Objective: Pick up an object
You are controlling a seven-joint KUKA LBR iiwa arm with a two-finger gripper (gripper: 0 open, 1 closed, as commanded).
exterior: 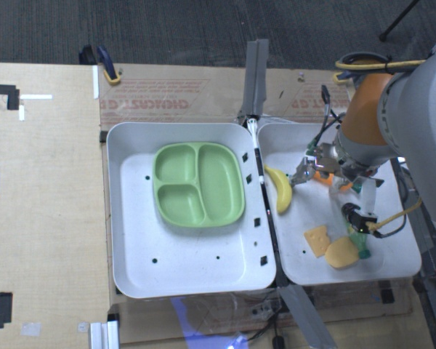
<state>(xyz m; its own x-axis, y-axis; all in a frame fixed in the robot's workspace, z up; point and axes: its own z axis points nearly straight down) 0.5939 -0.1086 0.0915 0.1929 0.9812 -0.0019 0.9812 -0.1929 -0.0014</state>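
White bins, claw beside banana

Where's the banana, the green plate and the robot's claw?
banana (280, 190): camera view, on the middle of its yellow curve.
green plate (199, 185): camera view, on the ridge between its compartments.
gripper (303, 174): camera view, at the fingertips beside the banana.

The grey KUKA arm with its orange wrist band is reaching in from the right, its two-finger gripper pointing leftward and down
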